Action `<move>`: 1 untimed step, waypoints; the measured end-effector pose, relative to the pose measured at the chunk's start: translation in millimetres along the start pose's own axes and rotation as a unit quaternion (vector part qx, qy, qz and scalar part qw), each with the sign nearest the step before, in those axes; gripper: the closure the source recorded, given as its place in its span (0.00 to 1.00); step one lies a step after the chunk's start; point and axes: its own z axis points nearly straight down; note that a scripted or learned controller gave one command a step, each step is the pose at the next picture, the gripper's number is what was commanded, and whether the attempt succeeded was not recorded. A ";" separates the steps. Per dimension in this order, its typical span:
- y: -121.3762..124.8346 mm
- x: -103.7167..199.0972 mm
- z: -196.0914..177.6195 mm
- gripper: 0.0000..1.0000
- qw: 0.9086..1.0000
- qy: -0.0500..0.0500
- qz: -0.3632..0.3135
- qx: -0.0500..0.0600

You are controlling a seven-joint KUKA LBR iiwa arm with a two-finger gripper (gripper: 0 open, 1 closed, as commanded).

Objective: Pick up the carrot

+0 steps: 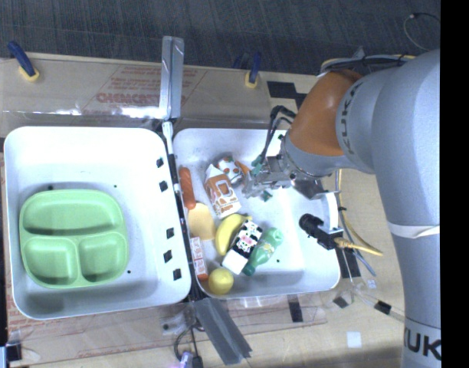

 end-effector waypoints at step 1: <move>-17.6 73.2 -105.5 1.00 0.999 0.002 0.041 0.009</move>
